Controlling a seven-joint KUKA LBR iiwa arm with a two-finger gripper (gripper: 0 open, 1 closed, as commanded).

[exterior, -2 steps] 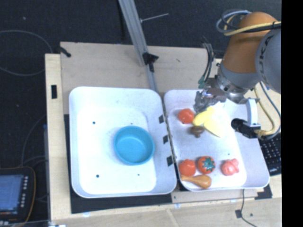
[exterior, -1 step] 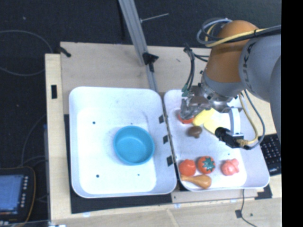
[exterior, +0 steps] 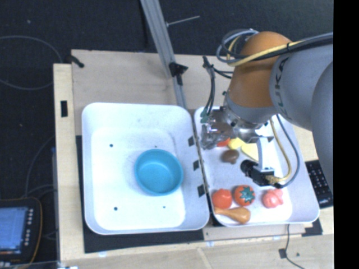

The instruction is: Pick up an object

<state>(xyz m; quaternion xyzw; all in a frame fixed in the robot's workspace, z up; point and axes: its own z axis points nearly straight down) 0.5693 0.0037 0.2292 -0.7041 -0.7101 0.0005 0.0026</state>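
- Bench (exterior: 112,66): pale wood, bearing two shallow white bins side by side on a dark mat (exterior: 79,206).
- Left bin (exterior: 106,178): holds one blue bowl (exterior: 159,171), upright with its open side up, a little right of the bin's middle.
- Right bin (exterior: 300,203): holds all the small things, which lie in two loose groups.
- Upper group, near the bin's left wall: an orange-red piece (exterior: 223,143), a yellow piece (exterior: 240,146) just right of it and touching it, and a brown lump (exterior: 229,156) just below the two.
- Lower group, along the near edge: a red round fruit (exterior: 222,198), a tomato with a green cap (exterior: 244,194) touching its right side, a pink lump (exterior: 272,198) a little apart to the right, and a tan pear-shaped thing (exterior: 235,213) lying on its side below the red fruit and the tomato.
- Arm (exterior: 303,83): grey, with an orange band (exterior: 255,77) above the wrist, reaching in from the right over the upper half of the right bin.
- Gripper (exterior: 210,134): low over the right bin's upper left part, close to the wall shared with the left bin and just left of the orange-red piece; whether its jaws stand wide or narrow cannot be told.
- Rail (exterior: 160,32): a grey metal strut slanting from the top edge down to the bench behind the bins.
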